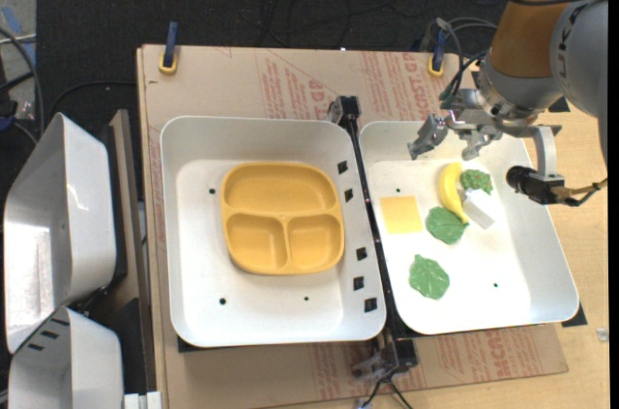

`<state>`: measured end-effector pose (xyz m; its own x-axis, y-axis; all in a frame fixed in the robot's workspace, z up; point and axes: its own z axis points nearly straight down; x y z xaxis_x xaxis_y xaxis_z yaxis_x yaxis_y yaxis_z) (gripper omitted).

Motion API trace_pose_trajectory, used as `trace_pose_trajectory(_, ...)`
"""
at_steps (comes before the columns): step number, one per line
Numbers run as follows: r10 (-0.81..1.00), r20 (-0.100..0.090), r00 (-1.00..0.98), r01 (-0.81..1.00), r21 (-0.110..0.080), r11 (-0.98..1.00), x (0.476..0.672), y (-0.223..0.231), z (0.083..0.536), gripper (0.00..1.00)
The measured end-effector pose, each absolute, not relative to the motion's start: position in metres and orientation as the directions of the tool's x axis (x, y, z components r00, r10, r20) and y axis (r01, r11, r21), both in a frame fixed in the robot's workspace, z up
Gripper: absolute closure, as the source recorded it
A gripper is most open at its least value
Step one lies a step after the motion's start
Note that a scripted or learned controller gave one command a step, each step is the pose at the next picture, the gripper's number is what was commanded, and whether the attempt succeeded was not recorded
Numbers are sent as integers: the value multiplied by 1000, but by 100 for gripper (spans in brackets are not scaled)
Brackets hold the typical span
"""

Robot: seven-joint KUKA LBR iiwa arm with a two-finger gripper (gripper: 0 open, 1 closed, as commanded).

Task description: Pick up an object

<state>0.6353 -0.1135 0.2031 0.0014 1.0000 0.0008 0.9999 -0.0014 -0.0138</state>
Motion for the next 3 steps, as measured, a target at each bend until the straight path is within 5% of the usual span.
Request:
trace_pose_trajectory(1,1000,-1,-1,1000,0,1,638,-113,211,0)
trace_pose_trajectory(3,1000,0,1,1000,-3,-1,633,-114,124,0)
